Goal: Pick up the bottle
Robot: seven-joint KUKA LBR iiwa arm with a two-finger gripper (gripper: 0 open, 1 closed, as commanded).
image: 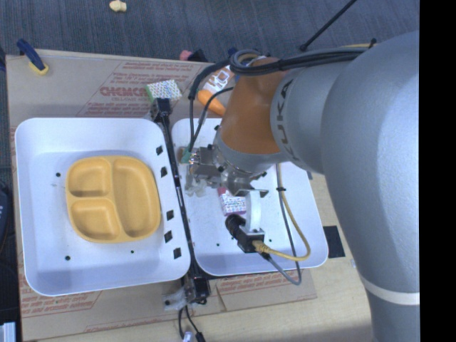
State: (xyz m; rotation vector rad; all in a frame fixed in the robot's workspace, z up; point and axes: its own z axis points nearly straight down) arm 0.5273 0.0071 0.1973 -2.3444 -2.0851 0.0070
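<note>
My arm (342,112) is the biggest thing here, grey with its orange band, coming in from the right and covering the far right part of the right bin. Under everything lies a printed cardboard sheet (107,84), bare along its far and near edges.

The left bin (21,191) has white floor showing all round its one item, a yellow divided plate (112,197). The plate sits flat at the middle, apart from every wall, with the widest bare strip along the near edge. The right bin (214,255) is tighter: my wrist fills its centre, and its clear floor is the near part and a narrow lane beside the wall it shares with the left bin.

My gripper (199,177) hangs low in the right bin, just beside that shared wall. Whether it stands wide or narrow I cannot tell from this view, and I see nothing held in it.

The bottle (211,98), as best I can tell, is the orange-and-white thing at the right bin's far rim. It is mostly hidden under my orange band and lies well apart from my gripper.

A small white piece with a pink-speckled label (233,204) lies on the bin floor just right of my gripper. A small green-patterned block (164,90) sits on the cardboard by the bins' far corners.
</note>
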